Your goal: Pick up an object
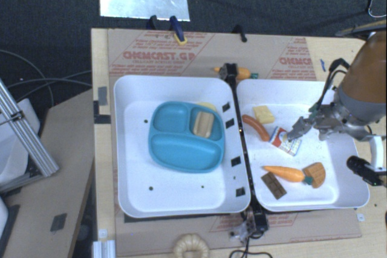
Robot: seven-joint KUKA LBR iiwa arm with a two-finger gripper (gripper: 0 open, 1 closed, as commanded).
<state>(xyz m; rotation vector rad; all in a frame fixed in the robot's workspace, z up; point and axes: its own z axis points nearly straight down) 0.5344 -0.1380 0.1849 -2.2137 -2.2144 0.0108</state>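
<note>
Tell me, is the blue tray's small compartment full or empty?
Full: a tan block lies in the upper right compartment of the blue tray.

Glossy blue plastic tray (181,151)

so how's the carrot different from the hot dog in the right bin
The carrot is orange with a teal-green stub at one end; the hot dog is reddish-orange all over. The carrot tapers to a point, while the hot dog is rounded at both ends. The carrot lies nearly level across the view near the bin's front; the hot dog lies slanted, close to the divider. Both are long toy foods in the right bin.
</note>
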